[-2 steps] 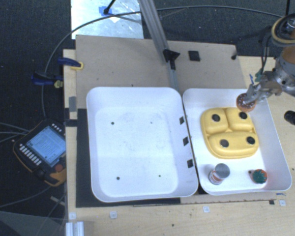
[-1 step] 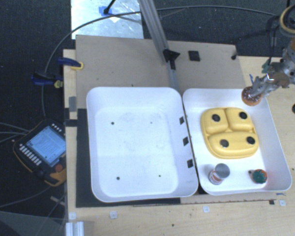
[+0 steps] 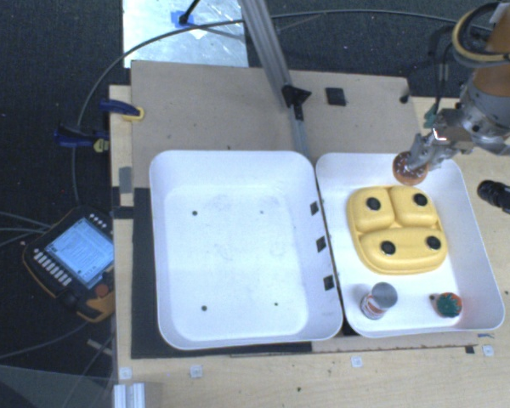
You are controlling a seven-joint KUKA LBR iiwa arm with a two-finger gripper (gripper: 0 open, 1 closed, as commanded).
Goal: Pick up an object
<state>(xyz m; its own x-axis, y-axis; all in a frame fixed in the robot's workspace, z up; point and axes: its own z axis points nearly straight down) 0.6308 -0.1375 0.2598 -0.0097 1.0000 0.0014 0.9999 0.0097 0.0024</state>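
Observation:
My gripper (image 3: 415,161) hangs over the far edge of the right bin (image 3: 484,270), reaching in from the upper right. A small brown round object (image 3: 405,172) sits between its fingertips, and the gripper is shut on it. Just below it in the right bin lies a large yellow moulded piece (image 3: 397,229) with black dots. A small grey and red can (image 3: 378,300) stands near the bin's front edge. A little green and orange object (image 3: 446,304) lies at the front right corner.
The left bin (image 3: 166,253) stands beside the right one, with a shared wall between them. A slanted metal pole (image 3: 268,36) crosses above the bench's back. A teach pendant (image 3: 72,257) and cables lie on the floor at the left.

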